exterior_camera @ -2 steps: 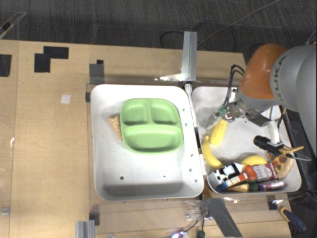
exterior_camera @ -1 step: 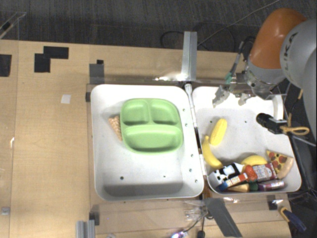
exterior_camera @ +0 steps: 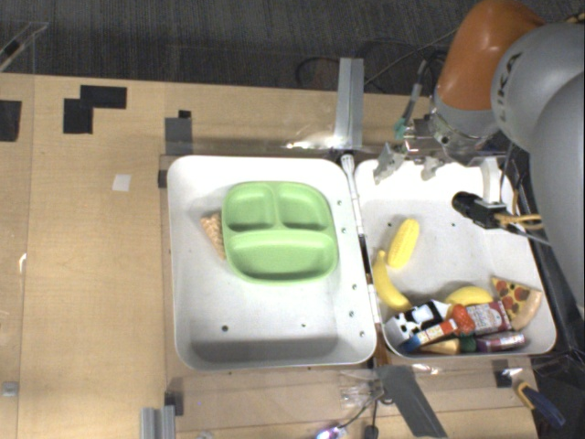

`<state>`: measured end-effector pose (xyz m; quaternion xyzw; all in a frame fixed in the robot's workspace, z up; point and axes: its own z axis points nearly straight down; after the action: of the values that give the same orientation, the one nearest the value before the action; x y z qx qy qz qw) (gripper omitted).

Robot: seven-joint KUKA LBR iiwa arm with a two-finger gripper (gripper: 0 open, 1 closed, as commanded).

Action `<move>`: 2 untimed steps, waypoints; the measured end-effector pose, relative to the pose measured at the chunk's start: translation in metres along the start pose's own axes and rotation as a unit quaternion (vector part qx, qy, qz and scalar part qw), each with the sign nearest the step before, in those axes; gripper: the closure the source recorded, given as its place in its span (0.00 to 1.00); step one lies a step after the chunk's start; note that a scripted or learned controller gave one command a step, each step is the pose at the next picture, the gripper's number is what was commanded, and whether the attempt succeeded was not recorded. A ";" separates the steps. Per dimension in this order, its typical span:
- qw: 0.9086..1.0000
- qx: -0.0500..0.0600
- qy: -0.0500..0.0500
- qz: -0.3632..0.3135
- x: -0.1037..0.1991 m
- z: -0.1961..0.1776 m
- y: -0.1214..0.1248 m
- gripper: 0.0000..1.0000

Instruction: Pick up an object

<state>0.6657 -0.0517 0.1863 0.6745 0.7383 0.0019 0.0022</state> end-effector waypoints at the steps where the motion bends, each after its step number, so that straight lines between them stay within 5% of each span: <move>1: 0.998 0.000 0.001 -0.057 0.065 0.000 0.006 0.00; 2: 0.998 0.000 0.000 -0.057 0.007 0.000 -0.037 0.00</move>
<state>0.6287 -0.0481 0.1864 0.6314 0.7754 0.0019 0.0025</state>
